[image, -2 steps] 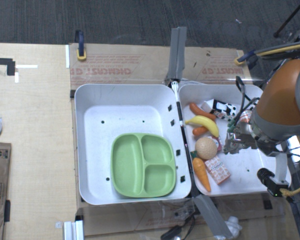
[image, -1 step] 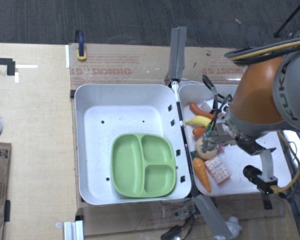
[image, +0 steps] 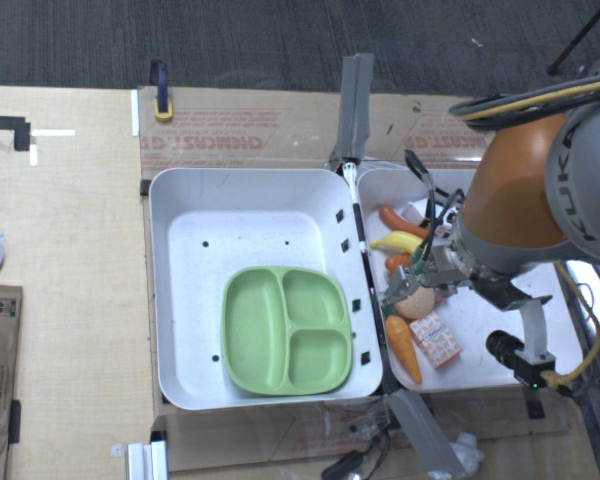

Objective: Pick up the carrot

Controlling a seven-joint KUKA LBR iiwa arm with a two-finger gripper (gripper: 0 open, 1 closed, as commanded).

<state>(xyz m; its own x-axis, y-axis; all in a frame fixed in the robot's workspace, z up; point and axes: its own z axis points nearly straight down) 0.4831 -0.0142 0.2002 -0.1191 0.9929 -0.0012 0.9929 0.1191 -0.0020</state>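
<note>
Carrot [image: 402, 348]: lies along left wall of right bin [image: 480, 373], near front-left corner, tip toward front edge.
Gripper [image: 412, 283]: low over right bin, left half, behind the carrot; grip state cannot be told, hidden in clutter.
Red-white packet [image: 436, 340]: just beside carrot, right side.
Banana [image: 398, 240]: near left wall, toward back.
Left bin [image: 180, 268]: green divided tray [image: 288, 330] at front-right.

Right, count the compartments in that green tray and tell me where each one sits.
3. In the green tray, lying in the left bin: one long compartment down its left side, one at the upper right, one at the lower right. None is hidden.
</note>
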